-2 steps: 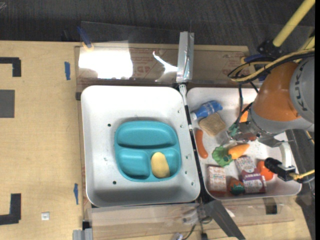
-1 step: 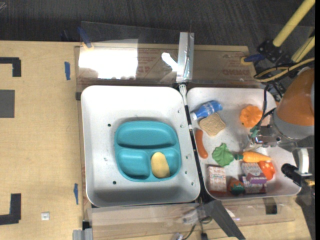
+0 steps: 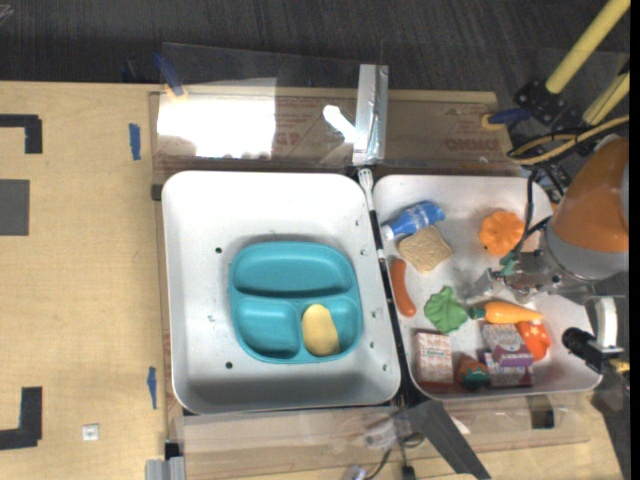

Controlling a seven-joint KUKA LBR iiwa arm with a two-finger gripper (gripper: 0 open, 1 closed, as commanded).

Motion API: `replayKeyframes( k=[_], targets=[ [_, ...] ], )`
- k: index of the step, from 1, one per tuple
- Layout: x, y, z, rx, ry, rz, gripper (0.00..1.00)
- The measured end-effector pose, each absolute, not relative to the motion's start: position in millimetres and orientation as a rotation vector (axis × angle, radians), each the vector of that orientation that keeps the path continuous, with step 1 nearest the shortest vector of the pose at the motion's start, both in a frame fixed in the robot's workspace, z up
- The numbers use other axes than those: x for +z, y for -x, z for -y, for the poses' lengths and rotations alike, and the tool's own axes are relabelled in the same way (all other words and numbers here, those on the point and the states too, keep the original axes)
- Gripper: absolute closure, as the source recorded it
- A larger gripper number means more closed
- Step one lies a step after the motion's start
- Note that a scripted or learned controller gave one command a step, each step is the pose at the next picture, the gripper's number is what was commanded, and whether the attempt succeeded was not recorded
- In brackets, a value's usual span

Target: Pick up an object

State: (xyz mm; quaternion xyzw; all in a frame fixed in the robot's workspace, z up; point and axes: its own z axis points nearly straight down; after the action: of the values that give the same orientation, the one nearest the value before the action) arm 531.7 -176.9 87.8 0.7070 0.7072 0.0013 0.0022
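Observation:
My gripper (image 3: 497,282) hangs low in the right bin (image 3: 455,190), reaching in from the right under the orange wrist band. It sits just above an orange carrot (image 3: 510,313) and beside a green leafy toy (image 3: 446,309); whether it touches either is unclear. Around it lie an orange pepper (image 3: 500,231), a tan cracker (image 3: 426,249), a blue pouch (image 3: 413,216), a red sausage (image 3: 402,287), a small printed box (image 3: 433,356) and a purple box (image 3: 506,354).
The left bin (image 3: 190,268) holds a teal divided plate (image 3: 290,278) with a yellow potato (image 3: 320,329) in its lower right compartment. A clear panel and metal bracket (image 3: 370,108) stand behind the bins. Yellow cables run at the upper right.

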Motion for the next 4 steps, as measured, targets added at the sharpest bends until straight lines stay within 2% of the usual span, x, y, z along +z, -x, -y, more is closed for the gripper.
replayKeyframes(
  k=[1,2,3,4],
  targets=[
    [87.7,-486.9,179.9,0.007,-2.263,-2.171,0.0],
    [88.2,-495.1,140.4,0.008,-2.27,-2.162,0.0],
    [88.2,-495.0,123.5,0.008,-2.457,-1.943,0.0],
    [98.0,-495.6,123.6,0.011,-2.458,-1.941,1.0]
  ],
)
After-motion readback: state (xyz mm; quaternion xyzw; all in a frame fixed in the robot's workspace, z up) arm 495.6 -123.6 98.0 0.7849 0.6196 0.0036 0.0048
